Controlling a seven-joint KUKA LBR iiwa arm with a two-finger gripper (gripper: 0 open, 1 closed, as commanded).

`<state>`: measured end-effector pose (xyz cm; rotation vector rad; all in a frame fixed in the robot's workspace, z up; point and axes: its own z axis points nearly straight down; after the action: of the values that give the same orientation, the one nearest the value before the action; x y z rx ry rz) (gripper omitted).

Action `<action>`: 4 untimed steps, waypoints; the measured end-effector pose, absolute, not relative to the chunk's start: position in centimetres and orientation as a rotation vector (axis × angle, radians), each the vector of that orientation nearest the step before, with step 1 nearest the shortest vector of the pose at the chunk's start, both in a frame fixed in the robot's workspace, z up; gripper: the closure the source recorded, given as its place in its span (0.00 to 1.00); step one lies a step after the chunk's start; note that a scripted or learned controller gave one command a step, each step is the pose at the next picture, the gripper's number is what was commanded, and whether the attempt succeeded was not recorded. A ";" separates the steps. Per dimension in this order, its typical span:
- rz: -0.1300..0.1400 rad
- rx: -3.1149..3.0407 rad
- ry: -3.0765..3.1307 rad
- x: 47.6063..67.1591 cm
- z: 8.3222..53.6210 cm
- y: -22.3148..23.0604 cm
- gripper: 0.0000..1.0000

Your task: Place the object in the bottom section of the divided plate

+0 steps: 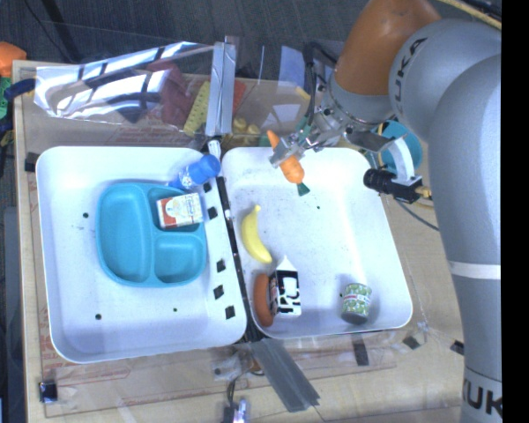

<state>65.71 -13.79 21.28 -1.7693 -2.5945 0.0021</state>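
Observation:
A blue divided plate (128, 232) lies in the left bin (57, 271). A small red and white carton (181, 210) rests in its upper right section. My gripper (291, 154) hangs over the far edge of the right bin (375, 236). It is shut on a small orange carrot (293, 171) whose green tip points down toward the bin floor. The carrot is lifted off the floor, well to the right of the plate.
A blue bottle (198, 170) lies by the plate's far right corner. The right bin holds a banana (254, 234), a hot dog (263, 298), a black and white carton (286, 293) and a small can (355, 300). Clutter and plastic sheeting sit behind the bins.

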 end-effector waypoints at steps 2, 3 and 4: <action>0.005 -1.693 -2.642 55.6 19.0 3.3 1.00; 0.005 -1.274 -2.866 52.2 15.6 10.0 1.00; 0.001 -1.090 -2.949 50.8 32.8 5.2 1.00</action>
<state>50.81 5.24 32.81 -1.0902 -2.9491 0.0005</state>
